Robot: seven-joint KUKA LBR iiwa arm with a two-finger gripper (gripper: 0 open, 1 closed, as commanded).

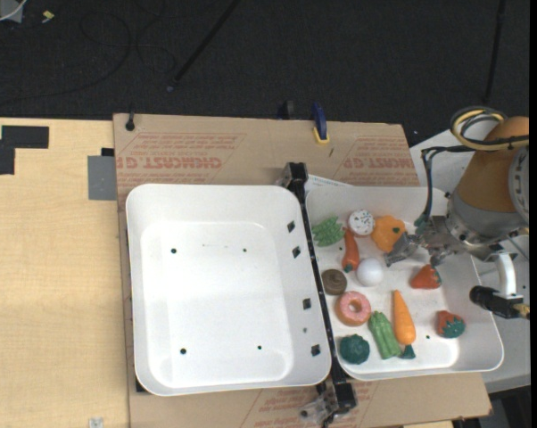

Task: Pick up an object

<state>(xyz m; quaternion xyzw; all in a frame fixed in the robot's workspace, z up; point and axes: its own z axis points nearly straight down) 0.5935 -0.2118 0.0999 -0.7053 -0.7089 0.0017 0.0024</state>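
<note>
White plastic everywhere: two shallow bins sit side by side on a sheet of cardboard, and all the action is in the right bin [469,359], where the toy food is piled. The left bin [215,283] has nothing but its own small dark holes to show, presumably kept as a drop-off place. The arm comes in from the right, orange band up top, and the gripper [418,250] is down low near the far-right part of the clutter, its dark fingers spread apart, one reaching towards the orange pepper-like toy [389,233] and the other just above the red piece [425,279]. I see nothing between the fingers, so no catch to call at this point. My guess is that it's lining up on one of those two, since they lie closest. Nearer the middle, a white ball [369,272] touches a small carrot [350,251], with a pink doughnut [352,308] just near of them and a long carrot [402,317] beside a green cucumber [384,334]. A strawberry [450,325] sits alone to the right, well apart from the rest, an easier target, I'd judge. Writing? The cardboard [215,150] carries red print, seen reversed or upside down from this side; I can't read it with confidence. A blue clamp [320,123] pins its far edge, likely to stop it sliding.
</note>
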